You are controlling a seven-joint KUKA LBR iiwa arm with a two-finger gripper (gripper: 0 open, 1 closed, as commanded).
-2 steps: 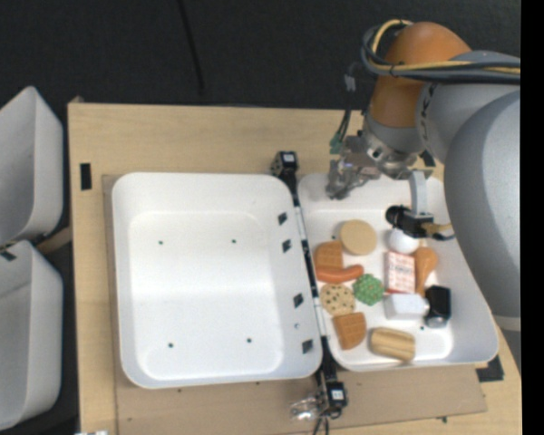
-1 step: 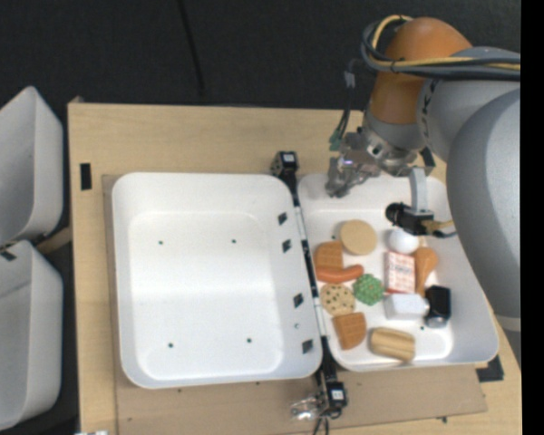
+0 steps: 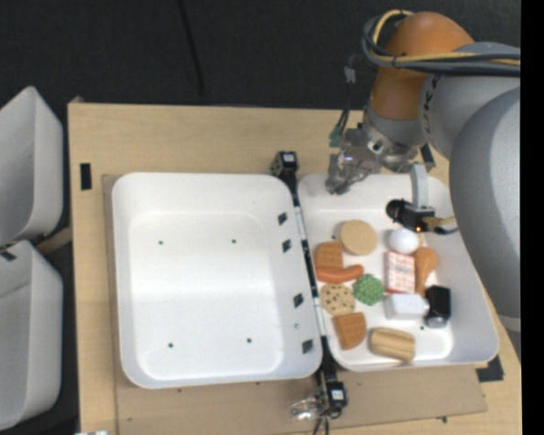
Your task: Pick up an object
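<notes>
Objects crowd the right bin (image 3: 462, 333): a round tan biscuit (image 3: 357, 237), a white egg (image 3: 402, 240), a sausage (image 3: 339, 274), a green piece (image 3: 369, 289), a red-and-white packet (image 3: 399, 272), a cracker (image 3: 337, 298), a black block (image 3: 437, 304) and a wooden cylinder (image 3: 392, 343). All lie nearer the camera than the tool (image 3: 342, 178), which hangs over the bin's far left corner, apart from every item. Nothing sits between its tips; whether they are apart or together I cannot tell, as they are small and dark. The left bin (image 3: 127, 243) lies beside it on the bench (image 3: 91, 134). The grey arm (image 3: 480, 152) covers the right bin's far right edge.
</notes>
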